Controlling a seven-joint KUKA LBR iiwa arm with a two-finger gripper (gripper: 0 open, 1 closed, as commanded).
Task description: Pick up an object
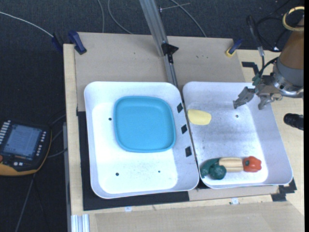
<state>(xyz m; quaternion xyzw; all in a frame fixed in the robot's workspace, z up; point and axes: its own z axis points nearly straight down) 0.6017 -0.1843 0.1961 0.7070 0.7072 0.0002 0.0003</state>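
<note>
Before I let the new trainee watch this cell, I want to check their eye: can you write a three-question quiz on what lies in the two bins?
1. True or false: the blue plate lies in the right bin.
2. Which thing lies nearest the divide between the bins? A) the yellow piece B) the red piece C) the green piece
3. Fill in: the claw hangs over the ____ bin's far end.

Key:
1. False; it lies in the left bin.
2. A
3. right
</note>
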